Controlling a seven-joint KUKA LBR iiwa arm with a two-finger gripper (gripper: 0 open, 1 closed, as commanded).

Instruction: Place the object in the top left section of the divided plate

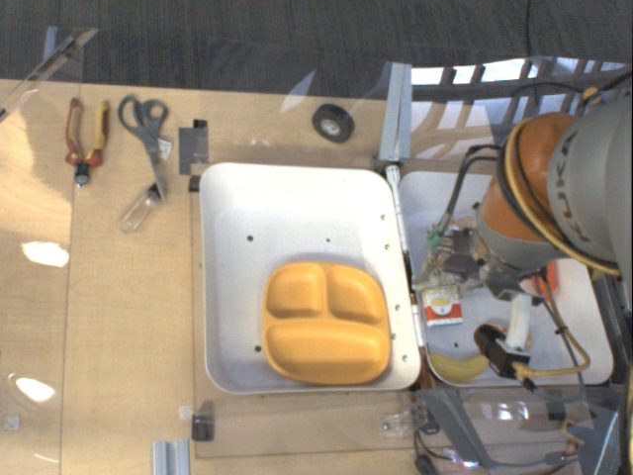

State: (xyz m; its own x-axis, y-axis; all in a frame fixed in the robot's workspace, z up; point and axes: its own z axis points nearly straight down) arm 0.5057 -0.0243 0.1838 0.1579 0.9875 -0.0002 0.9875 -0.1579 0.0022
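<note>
Gripper sits over the left part of the right bin, under the grey arm with its orange band. It is too cluttered and shadowed to tell whether it is spread or pressed together, and nothing can be seen pinched in it.

Divided plate, yellow, lies flat in the left bin, left of the gripper and slightly nearer the camera, across the wall between the bins. Its long axis runs left-right. The one wide compartment is on the near side and the two small ones are on the far side. The top left section is the small one farther from the gripper.

Small red-and-white carton lies just below the gripper in the view. Banana lies farther below at the bin's near edge, long axis left-right, ends curling up. Which of these is the object cannot be told.

Both bins are shallow and white, on a pale wood bench. Well left of the gripper, on the bench, are scissors and red-handled pliers. A black tape roll sits up-left of the gripper, past the left bin. Dark floor lies beyond the bench.
</note>
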